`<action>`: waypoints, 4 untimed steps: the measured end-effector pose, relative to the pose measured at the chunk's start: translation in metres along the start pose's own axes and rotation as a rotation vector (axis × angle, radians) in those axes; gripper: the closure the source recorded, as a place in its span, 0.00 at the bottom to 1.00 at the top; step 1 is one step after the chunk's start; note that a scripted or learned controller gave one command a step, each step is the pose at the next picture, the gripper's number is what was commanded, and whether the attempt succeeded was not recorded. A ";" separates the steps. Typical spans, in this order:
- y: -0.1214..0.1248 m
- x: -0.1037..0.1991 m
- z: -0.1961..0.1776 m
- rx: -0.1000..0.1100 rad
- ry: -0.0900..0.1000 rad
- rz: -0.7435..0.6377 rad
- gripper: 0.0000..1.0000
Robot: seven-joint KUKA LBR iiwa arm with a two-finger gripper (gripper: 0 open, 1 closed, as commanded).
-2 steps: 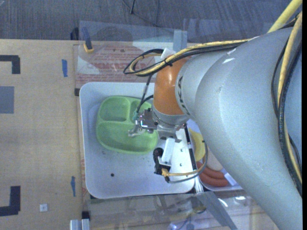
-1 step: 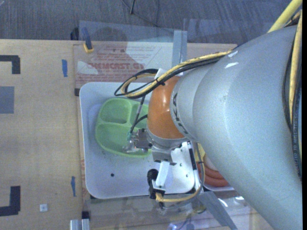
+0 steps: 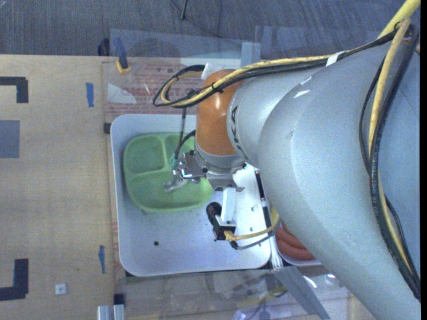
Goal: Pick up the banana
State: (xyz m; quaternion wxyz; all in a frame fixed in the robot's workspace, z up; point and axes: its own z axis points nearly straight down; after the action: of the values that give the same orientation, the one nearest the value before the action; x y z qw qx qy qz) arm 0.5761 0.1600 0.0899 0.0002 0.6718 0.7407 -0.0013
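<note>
The big grey arm fills the near right of the camera view, smooth and rounded, with yellow and black cables running along it. Under its lower edge an orange-red curved thing peeks out; what it is cannot be told. Further in, the orange band sits above the wrist, and the gripper hangs low over a green divided plate, a soft-edged, matte plastic dish lying in the shallow white bin. Whether the gripper is spread or closed, or has hold of anything, I cannot tell: its tips are small and blurred. No banana can be made out; it may lie hidden beneath the arm. The pick looks not yet done. Beyond the bin lies the pale wooden bench.
</note>
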 end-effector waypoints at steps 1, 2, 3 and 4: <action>-0.011 -0.004 -0.001 -0.014 0.006 0.004 0.00; 0.019 0.001 0.002 0.030 -0.011 -0.208 0.00; 0.056 0.019 0.002 0.129 -0.034 0.126 0.00; 0.009 0.021 0.000 -0.002 -0.009 0.291 0.00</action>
State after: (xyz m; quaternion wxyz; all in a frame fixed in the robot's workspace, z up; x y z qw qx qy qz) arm 0.5833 0.1823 0.0898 0.0043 0.7721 0.6354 -0.0035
